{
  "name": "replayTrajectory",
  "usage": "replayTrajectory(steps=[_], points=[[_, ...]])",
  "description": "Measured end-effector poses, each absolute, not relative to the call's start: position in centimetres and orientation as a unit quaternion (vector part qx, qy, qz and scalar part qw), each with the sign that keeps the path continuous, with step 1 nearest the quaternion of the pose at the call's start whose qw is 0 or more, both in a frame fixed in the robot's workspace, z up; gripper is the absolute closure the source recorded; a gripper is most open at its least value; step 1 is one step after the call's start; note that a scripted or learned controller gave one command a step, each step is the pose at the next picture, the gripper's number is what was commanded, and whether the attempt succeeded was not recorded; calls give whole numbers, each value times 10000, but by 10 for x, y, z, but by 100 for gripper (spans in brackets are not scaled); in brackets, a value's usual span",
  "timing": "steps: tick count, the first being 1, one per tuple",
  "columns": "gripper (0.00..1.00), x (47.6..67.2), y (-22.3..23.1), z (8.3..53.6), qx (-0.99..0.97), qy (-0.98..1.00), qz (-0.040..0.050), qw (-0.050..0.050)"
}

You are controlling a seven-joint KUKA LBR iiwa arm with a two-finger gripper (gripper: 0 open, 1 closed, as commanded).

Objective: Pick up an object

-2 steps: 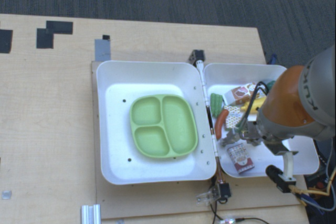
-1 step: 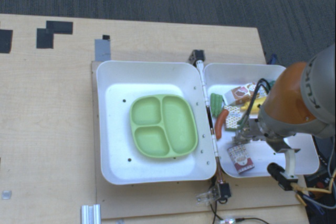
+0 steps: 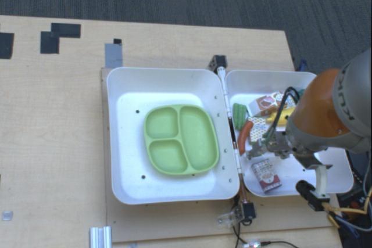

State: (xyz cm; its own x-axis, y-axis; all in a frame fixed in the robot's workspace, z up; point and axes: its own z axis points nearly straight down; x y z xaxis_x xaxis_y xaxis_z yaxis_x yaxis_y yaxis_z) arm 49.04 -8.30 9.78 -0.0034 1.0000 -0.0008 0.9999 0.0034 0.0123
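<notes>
- Two shallow white bins are seen side by side on the wooden bench (image 3: 52,125), divided by a shared rim; the left bin (image 3: 125,125) is taken as the landmark.
- Inside the left bin a light-green divided plate (image 3: 181,139) lies flat, with three compartments – its long axis runs roughly from upper left to lower right.
- Just right of the left bin, the right bin (image 3: 343,180) holds a cluster of small objects.
- Closest to the shared rim a green piece (image 3: 239,112) and an orange-red carrot-like piece (image 3: 244,135) lie with their long axes running roughly up and down the view, the carrot slightly tilted.
- Further right a small red-and-white packet (image 3: 266,104) lies above a yellow item (image 3: 280,118), partly hidden.
- A flat red-and-white package (image 3: 266,174) lies lower in the right bin, its long axis slanting down to the right.
- The arm (image 3: 325,110) – grey, orange-banded – is over the right bin.
- The jaws (image 3: 263,150) are just above the flat package; whether they are wide or narrow cannot be told.
</notes>
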Motion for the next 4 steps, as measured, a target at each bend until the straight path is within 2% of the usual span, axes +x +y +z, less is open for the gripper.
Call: replayTrajectory(steps=[1, 2, 3, 4], points=[[100, 492, -82, 108, 7051, 7090, 54, 58], [0, 492, -82, 108, 7051, 7091, 53, 57], [100, 493, -81, 119, 7041, 7101, 68, 68], [0, 493, -81, 119, 7043, 7099, 67, 67]])
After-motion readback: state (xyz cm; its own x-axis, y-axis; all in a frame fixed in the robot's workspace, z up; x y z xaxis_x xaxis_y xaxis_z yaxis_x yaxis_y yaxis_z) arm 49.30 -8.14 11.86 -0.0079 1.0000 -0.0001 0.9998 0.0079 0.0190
